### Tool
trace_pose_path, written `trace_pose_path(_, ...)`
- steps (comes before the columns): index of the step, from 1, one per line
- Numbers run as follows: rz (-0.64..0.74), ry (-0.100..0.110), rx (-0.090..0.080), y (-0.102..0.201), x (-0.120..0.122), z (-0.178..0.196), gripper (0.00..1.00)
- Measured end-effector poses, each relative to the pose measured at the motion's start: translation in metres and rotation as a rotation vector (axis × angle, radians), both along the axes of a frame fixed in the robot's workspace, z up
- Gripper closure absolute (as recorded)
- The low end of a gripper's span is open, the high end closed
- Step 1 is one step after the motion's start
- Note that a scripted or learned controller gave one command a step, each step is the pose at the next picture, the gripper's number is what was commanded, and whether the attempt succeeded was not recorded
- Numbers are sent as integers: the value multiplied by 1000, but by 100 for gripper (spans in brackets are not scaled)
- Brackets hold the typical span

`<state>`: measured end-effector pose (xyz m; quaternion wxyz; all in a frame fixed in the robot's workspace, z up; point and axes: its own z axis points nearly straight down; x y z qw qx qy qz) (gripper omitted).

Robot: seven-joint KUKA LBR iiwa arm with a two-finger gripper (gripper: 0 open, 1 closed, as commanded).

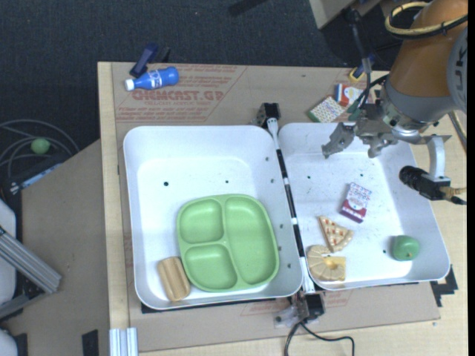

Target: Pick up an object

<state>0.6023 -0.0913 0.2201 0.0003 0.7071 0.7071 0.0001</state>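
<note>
The end effector (355, 141) hovers with fingers spread wide and empty over the right white bin (427, 232), at its far end. The nearest thing, a small red-and-white carton (356, 202), lies just nearer the camera, long axis roughly upright in the view.

A blue-and-white plastic bottle (152, 78) lies on the brown cardboard sheet (223, 87) behind the left white bin (141, 169). A small green ball (40, 146) rests among coiled grey cables (22, 162) on the dark carpet.
</note>
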Motion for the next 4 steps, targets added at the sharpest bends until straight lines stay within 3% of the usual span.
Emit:
trace_pose_path(1,-1,4,0,-37,-11,-89,0)
trace_pose_path(2,1,-13,-4,-41,-44,-131,0)
trace_pose_path(3,-2,2,0,-78,-124,-136,0)
trace_pose_path(4,2,-1,1,-64,-43,-133,0)
